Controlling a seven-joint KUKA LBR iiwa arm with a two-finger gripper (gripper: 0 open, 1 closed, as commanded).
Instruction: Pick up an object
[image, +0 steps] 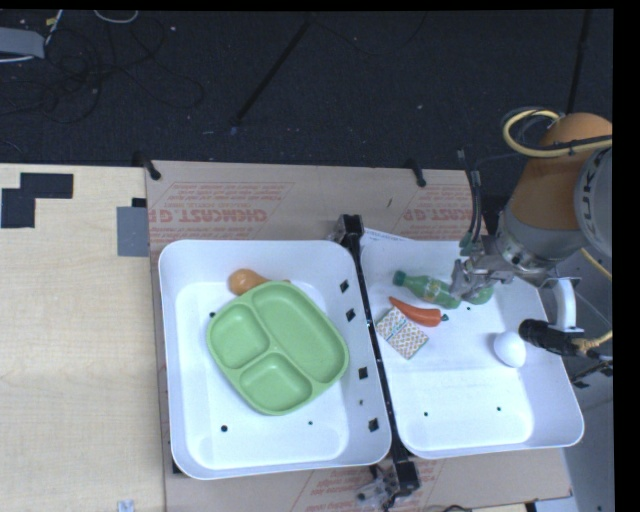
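Green bottle (425, 288) lies on its side in the right bin (520, 420), just above the orange carrot (415, 312), its long axis running left to right, with the gripper (478, 278) at its right-hand end, fingers' spread impossible to make out.
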